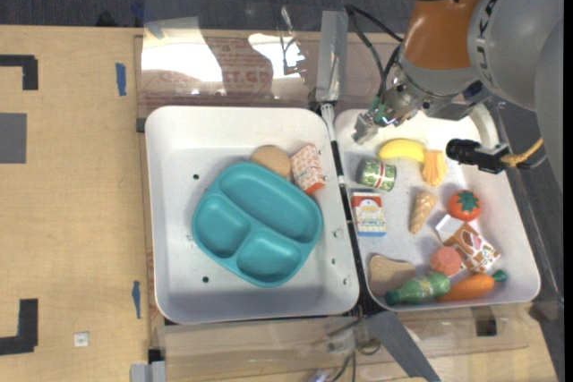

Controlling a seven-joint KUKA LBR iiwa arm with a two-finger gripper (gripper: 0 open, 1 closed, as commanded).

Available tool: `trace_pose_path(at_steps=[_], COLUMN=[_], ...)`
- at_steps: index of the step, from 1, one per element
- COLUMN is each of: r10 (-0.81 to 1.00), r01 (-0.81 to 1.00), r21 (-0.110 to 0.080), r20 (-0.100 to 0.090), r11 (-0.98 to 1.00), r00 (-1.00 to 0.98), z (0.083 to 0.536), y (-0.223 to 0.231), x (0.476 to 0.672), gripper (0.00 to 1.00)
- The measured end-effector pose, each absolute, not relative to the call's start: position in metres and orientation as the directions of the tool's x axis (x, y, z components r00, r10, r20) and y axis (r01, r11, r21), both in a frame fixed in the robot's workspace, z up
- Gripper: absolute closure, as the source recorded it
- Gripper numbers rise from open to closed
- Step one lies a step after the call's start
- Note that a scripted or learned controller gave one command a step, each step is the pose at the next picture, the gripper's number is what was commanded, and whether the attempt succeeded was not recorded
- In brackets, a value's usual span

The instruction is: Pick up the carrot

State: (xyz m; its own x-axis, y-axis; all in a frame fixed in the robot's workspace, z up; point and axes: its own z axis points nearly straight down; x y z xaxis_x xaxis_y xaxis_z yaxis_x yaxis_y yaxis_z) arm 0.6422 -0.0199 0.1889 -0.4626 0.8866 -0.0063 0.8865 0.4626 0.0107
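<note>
Approach step, nothing grasped yet. Gripper [374,123] hangs over the far-left corner of the right bin [524,268], fingers parted and holding nothing. The carrot [472,285] lies at the near edge of that same bin, well apart from the gripper, touching a green vegetable [417,288] on its left.

Next move (my read): travel across the bin toward the near edge, line the fingers across the carrot's body, descend; crowding from neighbours looks risky.

Right bin also holds a banana [402,151], a green can [376,175], a small carton [369,214], a tomato [464,205] and a bread slice [388,270]. Left bin [170,192] holds a teal divided plate [258,222], with a bun [272,160] and a snack packet [307,167] just behind it.
</note>
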Motion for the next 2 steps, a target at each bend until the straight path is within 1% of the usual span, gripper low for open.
trace_pose_path(at_steps=[1,2], r10=[0.857,0.948], r01=[0.857,0.948], r21=[0.006,-0.002], r20=[-0.005,-0.001], r11=[0.516,0.317], r00=[-0.516,-0.317], z=[0.212,0.176], y=[-0.014,-0.11], x=[0.668,0.666], gripper=[1.0,1.0])
